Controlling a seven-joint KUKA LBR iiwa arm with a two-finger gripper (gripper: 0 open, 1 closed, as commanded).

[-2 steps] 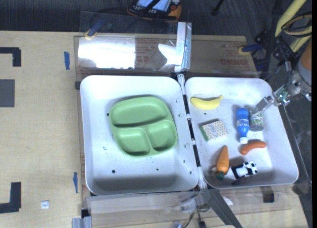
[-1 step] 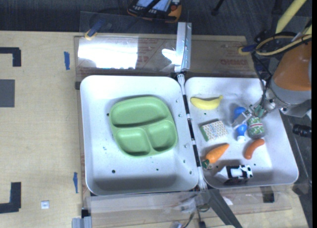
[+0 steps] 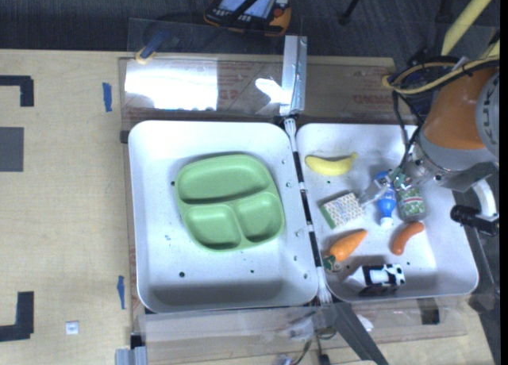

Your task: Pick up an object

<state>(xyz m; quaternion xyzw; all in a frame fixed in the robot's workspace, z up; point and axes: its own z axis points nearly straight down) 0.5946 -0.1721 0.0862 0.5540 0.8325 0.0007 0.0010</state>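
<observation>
Reaching in from the right, the arm [image 3: 464,113] sets its gripper [image 3: 394,185] low in the right bin [image 3: 456,272], beside a blue bottle [image 3: 386,206] and a green packet [image 3: 412,206]; I cannot tell how the jaws stand. That bin also holds one banana [image 3: 330,164], one carrot [image 3: 348,244], one sausage [image 3: 407,237], one patterned card [image 3: 342,209] and one black-and-white toy [image 3: 384,275], with no writing legible. One green tray [image 3: 230,199] lies in the left bin [image 3: 151,220] on a wooden bench [image 3: 63,220].

No legible text, label or number anywhere, not even on the patterned packet [image 3: 342,210].
</observation>
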